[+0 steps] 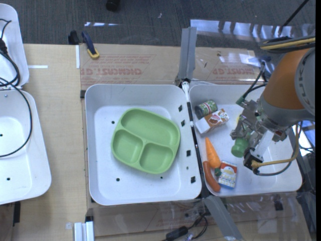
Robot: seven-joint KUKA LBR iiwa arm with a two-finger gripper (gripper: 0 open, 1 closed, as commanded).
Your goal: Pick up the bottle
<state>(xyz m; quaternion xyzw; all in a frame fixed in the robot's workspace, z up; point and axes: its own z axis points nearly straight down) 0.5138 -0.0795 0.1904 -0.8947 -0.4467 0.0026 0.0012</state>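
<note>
The bottle (238, 147) is small and green and lies in the right bin (281, 185), right of the carrot. Most of its upper part is hidden under the gripper. My gripper (242, 133) hangs directly over the bottle's top end, at or very close to it. The grey arm with its orange band (283, 84) reaches in from the right.
The right bin also holds a green can (206, 108), a small printed box (211, 121), a carrot (212, 153), a red sausage-like piece (210, 176) and a small carton (227, 175). A green divided plate (145, 140) lies in the left bin (95, 134). A yellow cable (273, 163) loops by the wrist.
</note>
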